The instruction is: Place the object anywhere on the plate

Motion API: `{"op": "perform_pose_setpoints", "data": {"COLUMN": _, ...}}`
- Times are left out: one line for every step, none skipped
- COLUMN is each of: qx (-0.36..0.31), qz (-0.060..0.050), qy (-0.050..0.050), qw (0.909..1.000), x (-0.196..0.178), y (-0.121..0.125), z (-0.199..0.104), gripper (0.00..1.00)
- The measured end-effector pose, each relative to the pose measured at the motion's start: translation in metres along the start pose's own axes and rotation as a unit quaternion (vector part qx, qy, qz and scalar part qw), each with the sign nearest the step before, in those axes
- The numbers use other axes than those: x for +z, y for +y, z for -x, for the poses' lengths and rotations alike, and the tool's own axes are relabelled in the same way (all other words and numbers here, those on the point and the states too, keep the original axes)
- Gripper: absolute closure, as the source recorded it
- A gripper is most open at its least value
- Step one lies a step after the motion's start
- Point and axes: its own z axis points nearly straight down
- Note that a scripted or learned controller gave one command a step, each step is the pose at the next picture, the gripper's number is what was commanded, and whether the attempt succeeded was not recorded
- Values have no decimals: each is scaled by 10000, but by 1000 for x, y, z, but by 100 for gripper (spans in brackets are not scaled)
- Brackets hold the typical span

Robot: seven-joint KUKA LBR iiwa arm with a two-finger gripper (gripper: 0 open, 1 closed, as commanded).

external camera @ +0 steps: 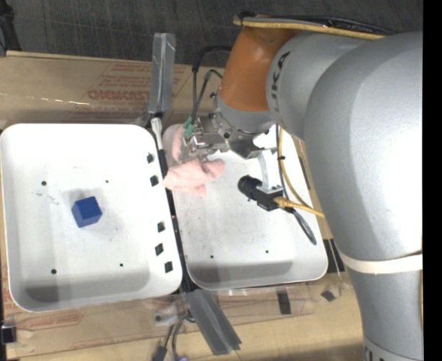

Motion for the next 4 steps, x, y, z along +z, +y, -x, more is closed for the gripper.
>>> {"op": "perform_pose_setpoints", "data": {"qx": -37, "qz": 12, "qy": -2, "qw": 10000, "x": -41, "y": 0, "z": -1, "gripper": 100}}
{"op": "perform_pose_setpoints", "data": {"qx": -2045, "qz": -7, "qy": -5, "qw": 9789, "x": -38, "y": 2, "z": -43, "gripper": 100}}
{"op": "perform_pose_setpoints", "data": {"qx": -3966, "qz": -2, "qy": -9, "qw": 9180, "x": -30, "y": -6, "z": -88, "gripper": 100}}
{"op": "perform_pose_setpoints", "data": {"qx": -5728, "qz": -2, "qy": -13, "qw": 8197, "x": -26, "y": -6, "z": -133, "gripper": 100}}
